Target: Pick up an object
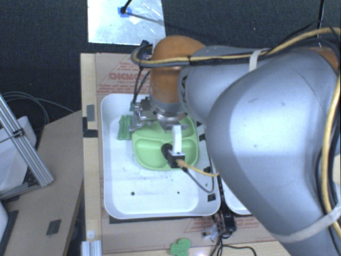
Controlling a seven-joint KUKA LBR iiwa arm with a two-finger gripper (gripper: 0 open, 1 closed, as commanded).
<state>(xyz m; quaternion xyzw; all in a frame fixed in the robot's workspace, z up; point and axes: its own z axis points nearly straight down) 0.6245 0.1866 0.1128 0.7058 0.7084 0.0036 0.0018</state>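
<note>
White bin (114, 196) | green bowl (152, 152) centre | front floor bare

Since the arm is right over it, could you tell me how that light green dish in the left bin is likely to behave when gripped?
The light green dish looks like moulded plastic, so probably stiff and light. Its smooth, rounded rim may slip between fingers. Sitting flat in the white bin, it seems unlikely to roll or tip.

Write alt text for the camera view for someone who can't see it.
A grey robot arm with an orange band reaches from the right over the left shallow white bin, its gripper low over a light green plastic bowl-like object. A darker green ridged piece lies beside it.
</note>
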